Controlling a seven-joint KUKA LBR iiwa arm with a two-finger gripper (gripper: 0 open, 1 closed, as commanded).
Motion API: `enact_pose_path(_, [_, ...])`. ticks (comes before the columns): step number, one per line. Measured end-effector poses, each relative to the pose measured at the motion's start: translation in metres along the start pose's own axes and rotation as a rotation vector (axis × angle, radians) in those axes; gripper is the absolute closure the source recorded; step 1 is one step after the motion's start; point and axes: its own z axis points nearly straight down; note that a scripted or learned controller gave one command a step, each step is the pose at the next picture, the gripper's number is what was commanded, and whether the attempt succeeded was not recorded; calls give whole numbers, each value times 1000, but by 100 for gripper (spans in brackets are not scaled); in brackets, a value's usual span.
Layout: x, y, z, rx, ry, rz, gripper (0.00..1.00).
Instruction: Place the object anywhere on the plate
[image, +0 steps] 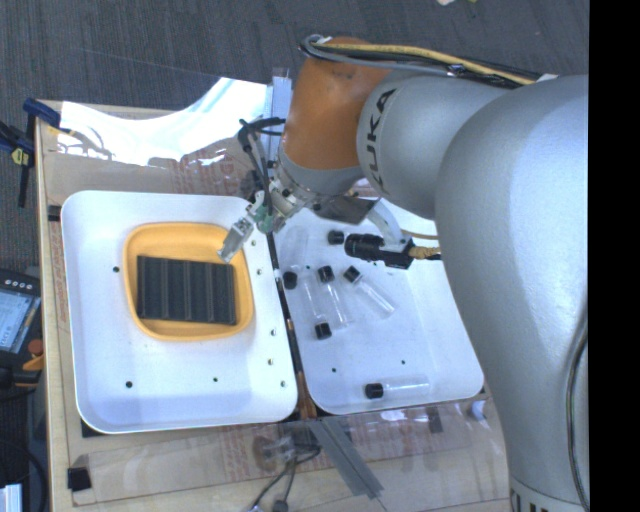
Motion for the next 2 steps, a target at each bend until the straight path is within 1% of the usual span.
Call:
enact_pose_path(1, [14, 14, -10, 2, 2, -37, 0])
enact_pose_path(2, [49, 39, -16, 2, 1, -290, 0])
